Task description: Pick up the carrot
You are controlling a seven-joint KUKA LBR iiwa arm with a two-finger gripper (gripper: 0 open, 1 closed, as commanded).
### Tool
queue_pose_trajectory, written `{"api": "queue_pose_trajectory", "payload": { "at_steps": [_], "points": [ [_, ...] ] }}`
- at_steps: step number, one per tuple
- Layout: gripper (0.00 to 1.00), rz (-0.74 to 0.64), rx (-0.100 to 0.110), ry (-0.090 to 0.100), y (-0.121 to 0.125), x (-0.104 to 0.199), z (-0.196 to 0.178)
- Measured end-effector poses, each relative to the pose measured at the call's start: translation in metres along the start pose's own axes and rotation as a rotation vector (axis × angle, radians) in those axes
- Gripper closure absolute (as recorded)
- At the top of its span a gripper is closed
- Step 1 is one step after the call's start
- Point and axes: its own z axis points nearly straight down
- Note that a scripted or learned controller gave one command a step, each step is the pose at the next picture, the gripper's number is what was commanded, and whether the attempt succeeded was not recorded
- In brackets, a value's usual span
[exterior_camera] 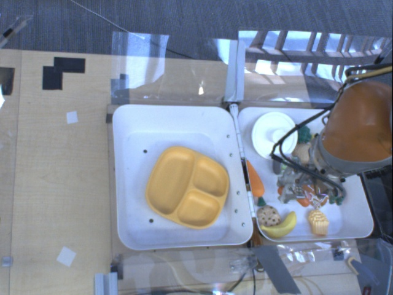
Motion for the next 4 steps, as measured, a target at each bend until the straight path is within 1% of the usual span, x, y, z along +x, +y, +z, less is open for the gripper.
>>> {"api": "queue_pose_trajectory", "payload": {
  "at_steps": [1, 2, 3, 4],
  "points": [
    [1.0, -0.138, 0.0, 0.004, -0.032, -0.001, -0.023],
    [1.0, -0.667, -0.004, 0.008, -0.066, -0.02, 0.061],
    [1.0, -0.801, -0.003, 0.006, -0.048, -0.025, 0.069],
    [1.0, -0.828, 0.001, -0.002, -0.018, -0.022, 0.098]
  ]
}}
